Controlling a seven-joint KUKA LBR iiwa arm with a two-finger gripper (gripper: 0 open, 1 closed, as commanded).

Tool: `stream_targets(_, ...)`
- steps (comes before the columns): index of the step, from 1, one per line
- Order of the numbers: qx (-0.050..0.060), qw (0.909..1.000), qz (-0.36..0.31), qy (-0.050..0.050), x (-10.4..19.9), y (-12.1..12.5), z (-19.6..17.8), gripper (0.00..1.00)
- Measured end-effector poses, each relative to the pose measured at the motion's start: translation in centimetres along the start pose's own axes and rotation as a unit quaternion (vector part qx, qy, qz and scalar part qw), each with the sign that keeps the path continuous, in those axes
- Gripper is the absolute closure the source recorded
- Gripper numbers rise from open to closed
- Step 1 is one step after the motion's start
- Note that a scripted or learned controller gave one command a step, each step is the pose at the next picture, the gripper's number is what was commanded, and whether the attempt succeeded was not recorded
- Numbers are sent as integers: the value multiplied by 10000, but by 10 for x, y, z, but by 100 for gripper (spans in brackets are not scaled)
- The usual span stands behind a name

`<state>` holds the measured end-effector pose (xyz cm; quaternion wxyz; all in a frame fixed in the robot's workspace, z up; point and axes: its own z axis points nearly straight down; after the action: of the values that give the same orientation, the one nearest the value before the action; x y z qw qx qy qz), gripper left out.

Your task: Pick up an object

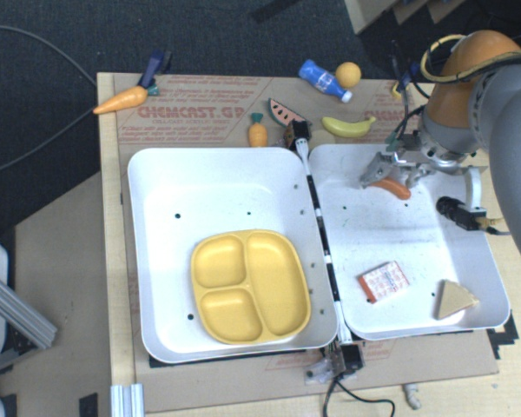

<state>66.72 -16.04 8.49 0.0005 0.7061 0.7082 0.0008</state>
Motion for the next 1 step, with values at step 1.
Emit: stream_targets(1, -14, 10000, 2, -19, -1, 0, -11, 100)
